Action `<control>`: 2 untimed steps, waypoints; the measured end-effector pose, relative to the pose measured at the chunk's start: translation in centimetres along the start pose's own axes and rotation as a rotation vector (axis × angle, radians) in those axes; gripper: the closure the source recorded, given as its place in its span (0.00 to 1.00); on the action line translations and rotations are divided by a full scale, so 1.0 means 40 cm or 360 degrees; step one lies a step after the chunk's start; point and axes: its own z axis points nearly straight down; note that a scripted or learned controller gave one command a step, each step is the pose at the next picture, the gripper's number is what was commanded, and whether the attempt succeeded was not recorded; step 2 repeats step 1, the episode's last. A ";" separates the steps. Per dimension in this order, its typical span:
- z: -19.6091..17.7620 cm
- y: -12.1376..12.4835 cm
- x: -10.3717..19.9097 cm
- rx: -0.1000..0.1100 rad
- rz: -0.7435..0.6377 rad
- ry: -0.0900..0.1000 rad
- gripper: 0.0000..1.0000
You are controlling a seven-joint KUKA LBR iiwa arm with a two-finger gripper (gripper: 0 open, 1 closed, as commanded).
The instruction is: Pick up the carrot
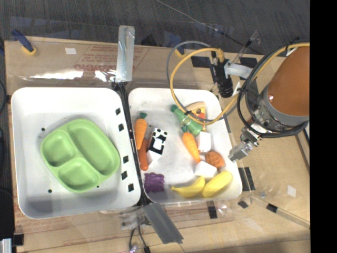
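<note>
A robotics lab: a bench (63, 57) wrapped in taped plastic sheet, two white bins (21, 120) fixed side by side, loose cables (179, 62) looping across, and grey carpet (79, 4) beyond

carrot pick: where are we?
Done: nothing visible yet. Both carrots lie in the right bin, one by its left wall, one mid-bin. In hand: the gripper sits at the bin's right rim, apart from both. Left: reach, grasp, lift.
</note>
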 end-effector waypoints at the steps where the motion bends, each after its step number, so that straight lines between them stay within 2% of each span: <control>1: 0.066 -0.022 0.063 0.0009 -0.0642 -0.0004 1.00; 2: 0.066 -0.022 0.063 0.0009 -0.0642 -0.0004 1.00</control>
